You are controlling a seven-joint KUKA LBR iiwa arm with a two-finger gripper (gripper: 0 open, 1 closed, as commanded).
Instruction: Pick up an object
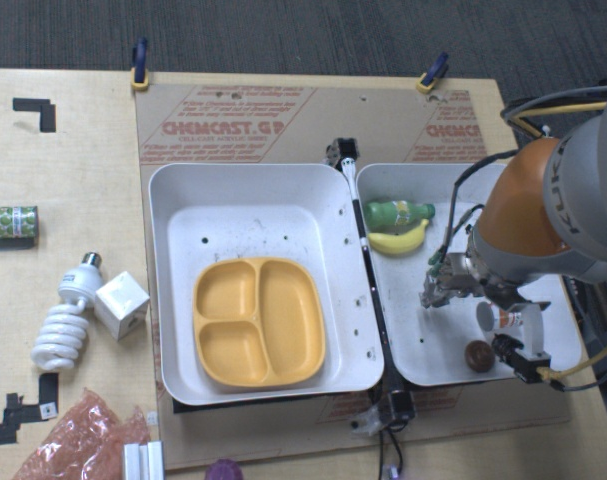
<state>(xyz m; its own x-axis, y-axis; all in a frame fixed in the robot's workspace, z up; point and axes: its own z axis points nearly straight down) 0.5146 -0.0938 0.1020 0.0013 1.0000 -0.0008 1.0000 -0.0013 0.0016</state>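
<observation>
Tool (435, 293) low in right bin (408, 353) — finger state unclear — backing board (233, 118) reads "CHEMCAST".

Dark grey carpet (283, 13) (ribbed) lies beyond the pale wooden bench (63, 168).

We see a robotics lab bench: two white bins (173, 268) sit on a protective-film board (283, 118) held by clamps (140, 65). Black marker tape (38, 111) lies on the benchtop, and a grey-and-orange arm (533, 218) trails cables.
</observation>
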